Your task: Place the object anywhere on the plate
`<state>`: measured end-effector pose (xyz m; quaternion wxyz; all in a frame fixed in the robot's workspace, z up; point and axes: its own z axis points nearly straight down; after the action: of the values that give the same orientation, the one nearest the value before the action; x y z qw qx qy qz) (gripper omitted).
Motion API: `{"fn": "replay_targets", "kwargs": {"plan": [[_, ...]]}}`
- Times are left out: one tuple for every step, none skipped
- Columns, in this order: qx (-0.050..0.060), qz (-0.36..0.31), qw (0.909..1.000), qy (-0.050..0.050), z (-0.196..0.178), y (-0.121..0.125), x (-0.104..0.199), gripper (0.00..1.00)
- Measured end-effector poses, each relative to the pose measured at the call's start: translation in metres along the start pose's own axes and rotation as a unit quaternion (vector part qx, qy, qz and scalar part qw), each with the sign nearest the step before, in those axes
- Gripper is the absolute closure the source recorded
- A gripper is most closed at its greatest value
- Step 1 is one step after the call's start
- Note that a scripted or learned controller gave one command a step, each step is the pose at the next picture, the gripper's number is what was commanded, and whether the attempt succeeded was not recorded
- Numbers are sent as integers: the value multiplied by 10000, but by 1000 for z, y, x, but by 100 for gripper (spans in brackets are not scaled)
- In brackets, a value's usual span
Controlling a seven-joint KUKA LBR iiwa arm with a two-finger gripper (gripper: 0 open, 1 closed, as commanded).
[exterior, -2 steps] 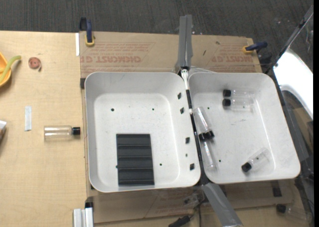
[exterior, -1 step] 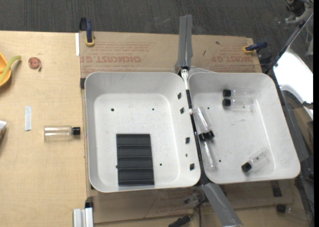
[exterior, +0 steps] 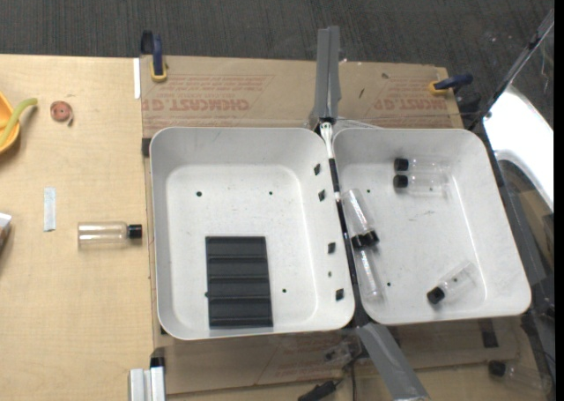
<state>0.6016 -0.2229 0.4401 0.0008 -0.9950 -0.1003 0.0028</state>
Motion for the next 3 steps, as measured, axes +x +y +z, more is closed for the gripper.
{"fn": "replay_targets", "kwargs": {"plan": [[-6,-245,9997,5,0,-35,51,0],[2,6,10000,1,0,4,19,0],[-7,-32,10000,13,0,-42,59,0]]}}
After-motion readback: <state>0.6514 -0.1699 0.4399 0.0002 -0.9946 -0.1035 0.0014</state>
